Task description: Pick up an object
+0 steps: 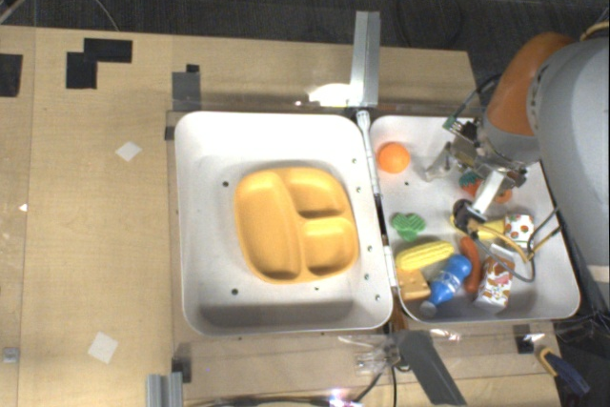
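Note:
My gripper [457,186] hangs low over the back half of the right bin [562,295], its fingers spread open. A small teal and orange item [472,176] lies under the wrist, partly hidden. An orange ball [393,156] sits to the gripper's left near the bin's back corner. In front of the gripper lie a green toy [408,224], a yellow corn cob [425,255], a blue bottle [446,285], a banana [488,234], a red sausage-like piece [471,254] and two small cartons [495,284]. Nothing shows between the fingers.
The left bin [205,205] holds a yellow divided plate [291,222] at its middle. A metal post [366,62] stands behind the wall between the bins. The grey arm with its orange band [519,86] covers the right bin's back right corner.

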Motion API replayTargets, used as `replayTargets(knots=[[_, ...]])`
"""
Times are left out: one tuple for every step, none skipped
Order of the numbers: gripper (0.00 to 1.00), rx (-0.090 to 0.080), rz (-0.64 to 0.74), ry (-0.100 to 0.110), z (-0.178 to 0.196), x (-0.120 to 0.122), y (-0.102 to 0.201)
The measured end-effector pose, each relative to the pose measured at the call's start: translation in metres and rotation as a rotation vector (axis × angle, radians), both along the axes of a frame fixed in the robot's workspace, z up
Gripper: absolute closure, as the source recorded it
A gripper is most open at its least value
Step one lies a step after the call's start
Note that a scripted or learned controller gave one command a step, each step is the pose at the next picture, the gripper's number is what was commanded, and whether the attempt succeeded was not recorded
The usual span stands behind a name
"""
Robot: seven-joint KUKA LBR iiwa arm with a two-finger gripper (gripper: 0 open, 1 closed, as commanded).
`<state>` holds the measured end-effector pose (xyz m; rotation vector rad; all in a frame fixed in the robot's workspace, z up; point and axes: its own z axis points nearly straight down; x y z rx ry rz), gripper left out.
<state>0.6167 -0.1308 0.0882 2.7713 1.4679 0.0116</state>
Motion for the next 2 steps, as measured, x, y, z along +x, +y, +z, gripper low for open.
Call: replayTargets(knots=[[0.0, 0.0, 0.001, 0.0, 0.0, 0.0, 0.0], [0.0, 0.0, 0.001, 0.0, 0.0, 0.0, 0.0]])
